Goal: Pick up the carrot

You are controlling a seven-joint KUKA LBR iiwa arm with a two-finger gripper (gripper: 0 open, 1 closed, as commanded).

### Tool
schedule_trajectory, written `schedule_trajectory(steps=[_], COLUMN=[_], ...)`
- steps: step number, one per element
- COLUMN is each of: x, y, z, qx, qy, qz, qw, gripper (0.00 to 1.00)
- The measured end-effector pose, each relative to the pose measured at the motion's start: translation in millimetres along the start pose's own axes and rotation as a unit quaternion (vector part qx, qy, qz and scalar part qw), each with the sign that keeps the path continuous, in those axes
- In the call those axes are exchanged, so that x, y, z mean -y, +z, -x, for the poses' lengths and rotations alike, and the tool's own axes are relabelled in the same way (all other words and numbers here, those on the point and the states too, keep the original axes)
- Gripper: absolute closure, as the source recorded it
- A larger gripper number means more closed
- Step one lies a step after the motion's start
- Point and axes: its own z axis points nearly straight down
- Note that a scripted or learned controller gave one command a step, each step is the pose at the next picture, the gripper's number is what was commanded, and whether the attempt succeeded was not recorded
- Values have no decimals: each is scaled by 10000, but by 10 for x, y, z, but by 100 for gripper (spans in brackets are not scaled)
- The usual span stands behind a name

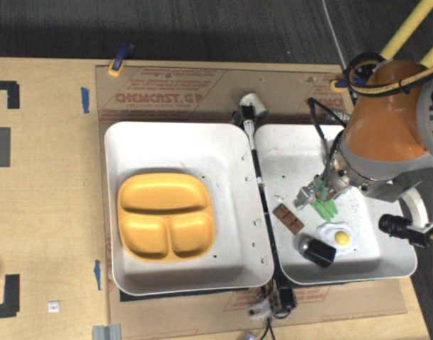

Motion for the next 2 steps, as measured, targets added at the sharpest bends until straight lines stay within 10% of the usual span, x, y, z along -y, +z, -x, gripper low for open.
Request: schedule_trajectory(steps=[1, 2], x=[56, 56], y=[-136, -136], z=[-410, -408], qx=[-9, -8], qy=[832, 834], qz=[-17, -16], qw=[9965, 9965], gripper=[100, 0])
